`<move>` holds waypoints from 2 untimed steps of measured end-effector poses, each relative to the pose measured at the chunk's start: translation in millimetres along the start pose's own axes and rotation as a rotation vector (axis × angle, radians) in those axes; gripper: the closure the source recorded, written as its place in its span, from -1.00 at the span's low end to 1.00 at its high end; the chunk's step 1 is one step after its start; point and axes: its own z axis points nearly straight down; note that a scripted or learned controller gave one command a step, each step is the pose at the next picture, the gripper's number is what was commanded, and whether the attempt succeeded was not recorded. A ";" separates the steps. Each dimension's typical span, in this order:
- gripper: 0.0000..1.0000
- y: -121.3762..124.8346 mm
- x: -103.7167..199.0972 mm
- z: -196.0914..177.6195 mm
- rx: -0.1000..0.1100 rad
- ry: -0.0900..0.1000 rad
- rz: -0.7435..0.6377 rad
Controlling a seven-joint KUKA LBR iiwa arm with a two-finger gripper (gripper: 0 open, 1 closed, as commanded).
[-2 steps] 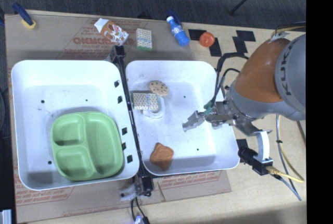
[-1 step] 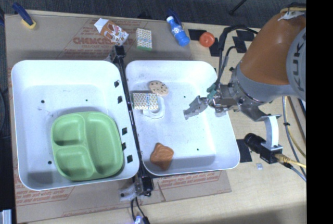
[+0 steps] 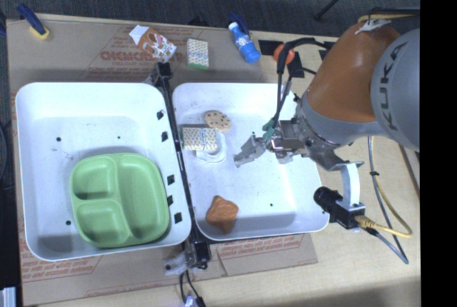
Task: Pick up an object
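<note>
Camera view has the green three-compartment plastic tray [image 3: 118,198] in the left white bin [image 3: 43,106], well to the gripper's left. Nearer, just left of the gripper [image 3: 248,151], a patterned square packet [image 3: 198,138] lies on a clear plastic lid, a round speckled cookie [image 3: 216,120] beyond, a brown lumpy pastry [image 3: 222,213] below-left. Whether the fingers are spread cannot be told; nothing sits between them. Descending here risks closing on bare floor or nudging the packet aside.

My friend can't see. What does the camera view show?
A grey and orange robot arm's gripper hovers in the right white bin, near a cookie, a patterned packet and a brown lump. The left bin holds a green tray.
</note>
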 end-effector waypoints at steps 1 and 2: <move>-1.00 0.3 33.7 6.3 0.001 0.000 0.000; -1.00 0.3 33.4 6.2 0.001 0.000 0.000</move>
